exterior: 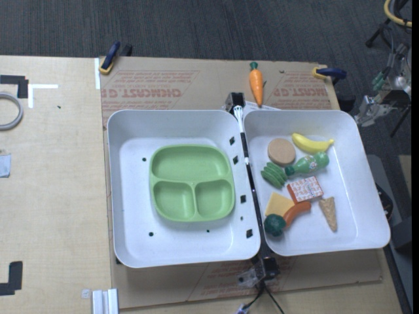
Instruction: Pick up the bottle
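A: What's the biggest thing here?

B: The surface (52, 195), pale wood, with brown cardboard (170, 87) under two white bins. The left bin (124, 195) holds a green tray (192, 183) with three compartments, lying flat near its middle.

A: And the right bin (363, 195)?

B: It carries a cluster of toy food. A yellow banana (311, 142) lies toward the far side, with a round tan cookie (282, 152) just left of it. The bottle (306, 165), green, lies on its side just under the banana, between the cookie and a red-and-white carton (305, 189), which it looks to touch.

A: Anything else in there?

B: A green leafy piece (273, 174) beside the bottle's left end, a yellow wedge (280, 205) with an orange piece (298, 210) against it, a dark green ball (275, 225) near the front-left corner, and a tan cone (329, 213) to the right.

A: And the claw?

B: I cannot tell its state; only metal parts (383, 97) show at the right edge, well apart from the bottle.

A: Outside the bins?

B: A toy carrot (255, 84) rests on the cardboard behind them.
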Controlling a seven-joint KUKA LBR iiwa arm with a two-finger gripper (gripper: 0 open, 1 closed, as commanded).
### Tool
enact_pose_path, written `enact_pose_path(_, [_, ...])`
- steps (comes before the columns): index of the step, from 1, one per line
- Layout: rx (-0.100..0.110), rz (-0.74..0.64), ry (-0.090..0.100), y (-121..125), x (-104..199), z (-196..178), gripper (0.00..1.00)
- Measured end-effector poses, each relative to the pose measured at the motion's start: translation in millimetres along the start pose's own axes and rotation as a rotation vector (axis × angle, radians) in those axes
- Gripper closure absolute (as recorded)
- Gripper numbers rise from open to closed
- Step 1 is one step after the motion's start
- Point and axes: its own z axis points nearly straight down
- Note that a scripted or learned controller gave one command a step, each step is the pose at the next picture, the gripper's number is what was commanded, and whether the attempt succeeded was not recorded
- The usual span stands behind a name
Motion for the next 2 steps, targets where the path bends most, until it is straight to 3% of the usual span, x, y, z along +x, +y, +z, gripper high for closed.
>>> enact_pose_path(1, [0.003,0.139,0.003,-59,54,22,1.0])
enact_pose_path(2, [0.003,0.057,0.003,-101,108,128,1.0])
